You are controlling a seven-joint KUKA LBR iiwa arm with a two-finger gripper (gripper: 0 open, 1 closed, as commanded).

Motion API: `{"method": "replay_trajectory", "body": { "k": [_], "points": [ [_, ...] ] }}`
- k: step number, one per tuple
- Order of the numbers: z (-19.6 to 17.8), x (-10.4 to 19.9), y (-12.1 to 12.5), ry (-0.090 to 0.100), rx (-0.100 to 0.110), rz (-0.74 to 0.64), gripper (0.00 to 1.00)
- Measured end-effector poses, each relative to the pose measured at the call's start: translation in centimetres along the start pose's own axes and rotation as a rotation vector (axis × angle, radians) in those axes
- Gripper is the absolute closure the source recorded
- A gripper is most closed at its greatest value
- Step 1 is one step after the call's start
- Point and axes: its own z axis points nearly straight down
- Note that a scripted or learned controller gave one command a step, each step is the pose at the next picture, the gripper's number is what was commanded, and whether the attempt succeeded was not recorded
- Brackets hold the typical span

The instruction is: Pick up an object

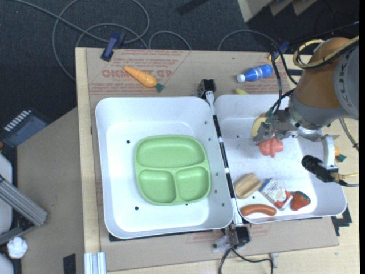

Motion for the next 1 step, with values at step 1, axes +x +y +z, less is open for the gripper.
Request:
{"method": "replay_trajectory", "body": {
  "k": [1],
  "points": [
    [-7.32, 5.3, -5.01, 0.0, 0.003, 0.001, 1.0]
  ]
}}
